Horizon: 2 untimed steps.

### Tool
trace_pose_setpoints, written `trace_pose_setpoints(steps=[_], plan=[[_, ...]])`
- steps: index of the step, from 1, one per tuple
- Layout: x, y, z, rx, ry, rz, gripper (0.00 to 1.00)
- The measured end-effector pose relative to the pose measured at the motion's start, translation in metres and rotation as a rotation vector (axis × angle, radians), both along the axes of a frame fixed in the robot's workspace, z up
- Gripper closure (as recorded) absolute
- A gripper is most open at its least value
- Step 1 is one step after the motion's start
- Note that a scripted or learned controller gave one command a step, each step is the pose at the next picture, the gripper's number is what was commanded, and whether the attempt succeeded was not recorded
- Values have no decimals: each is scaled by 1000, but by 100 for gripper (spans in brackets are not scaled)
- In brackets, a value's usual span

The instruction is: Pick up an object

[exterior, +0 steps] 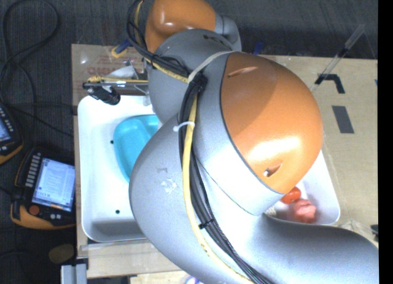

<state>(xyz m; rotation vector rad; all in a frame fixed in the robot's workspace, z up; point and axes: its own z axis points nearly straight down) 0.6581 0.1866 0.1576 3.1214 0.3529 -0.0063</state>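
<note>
Arm (233,154) bulk covers most of both bins — the jaws' state can't be told, so no pick is confirmed and, by my read, the grasp is still to do. Counted: two white bins, left bin (95,172) holding one blue object (132,142); right bin (328,206) with one orange object (293,195) and one pink object (305,211) at its near corner.

Two white bins (92,172), one blue object (132,142), one orange object (292,195), one pink object (303,212).

Desk (353,92) light tan, black marks at right. Two white bins on it: left bin (92,172), right bin (328,206).
</note>
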Motion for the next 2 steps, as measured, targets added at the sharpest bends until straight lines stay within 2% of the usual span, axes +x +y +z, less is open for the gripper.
trace_pose_setpoints(steps=[1,2], plan=[[-12,15,-46,6,-19,3,0],[-6,-19,70,-4,-2,121,0]])
